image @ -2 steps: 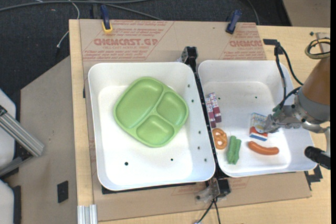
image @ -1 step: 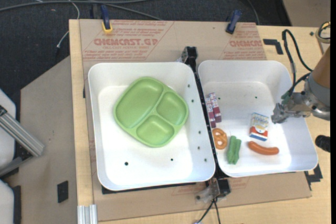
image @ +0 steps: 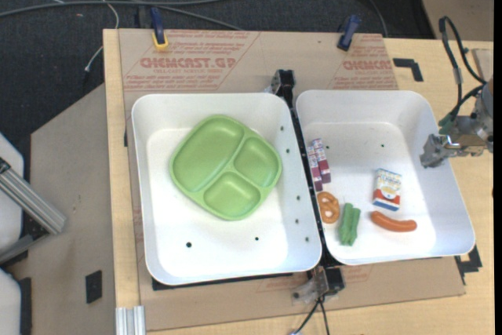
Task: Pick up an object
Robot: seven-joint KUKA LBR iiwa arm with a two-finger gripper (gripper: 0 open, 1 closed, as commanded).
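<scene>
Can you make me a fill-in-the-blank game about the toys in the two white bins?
1. The green plate lies in the ____ bin.
2. The plate has ____ compartments.
3. The pretzel lies next to a toy that is ____ in color, in the right bin.
4. The gripper is at the ____ edge of the right bin.

Missing words: left; three; green; right

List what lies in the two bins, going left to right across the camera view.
green divided plate → purple-and-white packet → pretzel → green pickle-like piece → small carton. The hot dog lies below the carton, overlapping its span, so it has no clear place.
</scene>
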